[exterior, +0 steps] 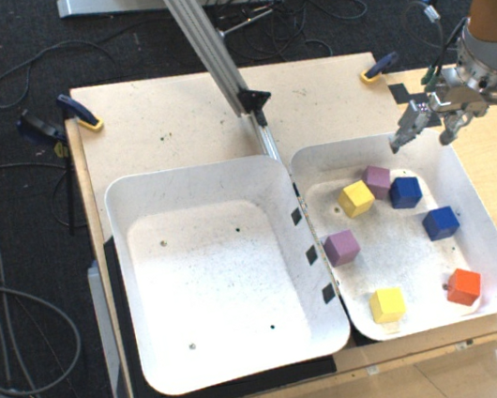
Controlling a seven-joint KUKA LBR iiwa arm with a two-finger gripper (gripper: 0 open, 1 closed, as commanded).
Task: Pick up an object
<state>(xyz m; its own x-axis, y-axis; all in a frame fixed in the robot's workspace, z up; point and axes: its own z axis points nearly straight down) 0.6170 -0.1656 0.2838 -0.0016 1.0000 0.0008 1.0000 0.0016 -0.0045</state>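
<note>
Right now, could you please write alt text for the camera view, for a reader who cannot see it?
A grey arm's gripper hovers open, holding nothing, over the far edge of the right bin, which holds seven small cubes: two yellow, two purple, two blue, one orange. The left bin sits beside it on a pale bench.

The two shallow white plastic bins [209, 272] have dark speckles. The small cube blocks [386, 304] are yellow, purple, blue and orange.
</note>
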